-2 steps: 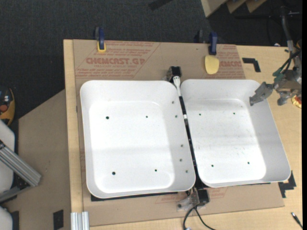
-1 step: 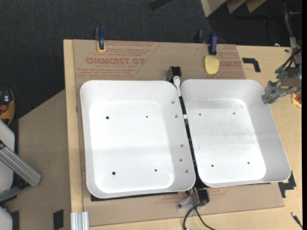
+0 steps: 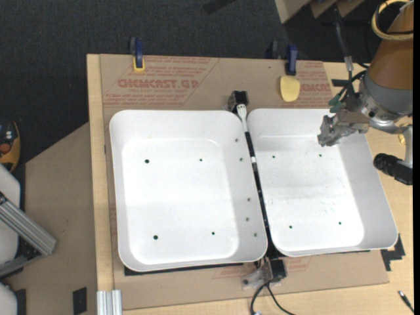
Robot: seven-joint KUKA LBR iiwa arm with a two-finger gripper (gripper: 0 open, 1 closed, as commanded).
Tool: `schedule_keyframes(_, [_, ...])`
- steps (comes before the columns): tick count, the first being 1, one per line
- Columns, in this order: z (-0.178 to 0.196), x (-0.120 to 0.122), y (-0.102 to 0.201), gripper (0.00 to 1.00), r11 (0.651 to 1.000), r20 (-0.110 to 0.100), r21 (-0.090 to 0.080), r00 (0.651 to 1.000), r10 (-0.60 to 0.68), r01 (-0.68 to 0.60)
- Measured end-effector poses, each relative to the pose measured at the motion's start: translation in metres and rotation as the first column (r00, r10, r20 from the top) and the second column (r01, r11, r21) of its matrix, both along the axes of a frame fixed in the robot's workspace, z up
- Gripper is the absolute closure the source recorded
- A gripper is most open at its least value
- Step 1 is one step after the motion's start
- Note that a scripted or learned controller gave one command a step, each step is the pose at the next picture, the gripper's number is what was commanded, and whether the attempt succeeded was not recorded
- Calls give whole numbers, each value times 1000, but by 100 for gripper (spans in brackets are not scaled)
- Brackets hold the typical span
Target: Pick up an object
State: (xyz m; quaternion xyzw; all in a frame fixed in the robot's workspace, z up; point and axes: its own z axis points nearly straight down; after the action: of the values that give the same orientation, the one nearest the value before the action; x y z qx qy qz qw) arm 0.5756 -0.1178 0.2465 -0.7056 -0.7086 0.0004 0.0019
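While the grey arm [image 3: 387, 77] reaches in from three o'clock, its pincer [image 3: 329, 135] hangs over the right bin [image 3: 315, 195] near that bin's one o'clock corner; whether it is apart or together I cannot tell; nothing shows in its grip; the left bin [image 3: 177, 189] lies just beside, at nine o'clock of it; a small yellow object [image 3: 289, 88] rests on the tabletop [image 3: 197, 77] outside the bins, at twelve o'clock of the right bin, near a blue clamp [image 3: 291, 58].
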Motion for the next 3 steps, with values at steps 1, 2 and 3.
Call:
schedule_keyframes(1, [72,52,52,100,1000,13,-3,1000,2,-2])
schedule_keyframes(2, [-2,36,111,100,1000,-2,-1,1000,-1,1])
schedule_keyframes(3, [105,52,148,100,1000,16,-1,1000,1,-1])
